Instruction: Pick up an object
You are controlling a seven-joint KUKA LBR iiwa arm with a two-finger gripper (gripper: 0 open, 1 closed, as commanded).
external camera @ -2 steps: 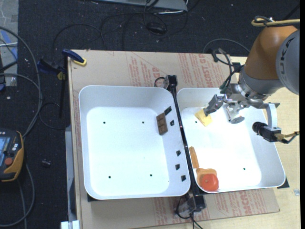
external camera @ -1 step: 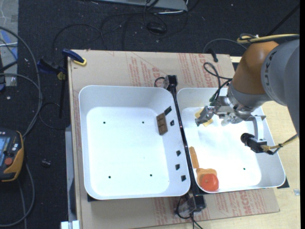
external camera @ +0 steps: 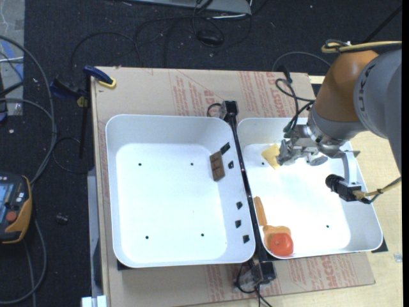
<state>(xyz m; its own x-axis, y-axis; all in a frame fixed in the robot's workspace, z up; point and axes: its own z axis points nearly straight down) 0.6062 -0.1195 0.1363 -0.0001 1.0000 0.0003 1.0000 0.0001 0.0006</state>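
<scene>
You are at the approach step of the pick: the arm (external camera: 358, 88) has the claw (external camera: 295, 151) low over the far part of the right bin (external camera: 358, 238), just beside a pale yellow object (external camera: 271, 156) that lies near the divider (external camera: 241, 171) between the two bins. Whether the claw is apart or together you cannot tell from this slant, because the wrist body covers it, and nothing can be seen gripped, so treat the yellow object as not yet picked. Judged from this, your next move calls for a check that the claw is centred over the object rather than off to its side away from the divider, then a close and a straight lift clear of the bin wall; the object sits close to the divider, so you have little room on that side. Count what you have to work with: two white bins on the worktop (external camera: 160, 88), the left bin (external camera: 128, 171) holding one small brown block (external camera: 218, 166) just beside the divider. The right bin holds three things: the yellow object, one red ball (external camera: 280, 243) in the near corner by the divider, and one orange stick-like piece (external camera: 260, 211) along the divider, touching or nearly touching the ball. If this try misses, the ball looks the likelier to roll.
</scene>
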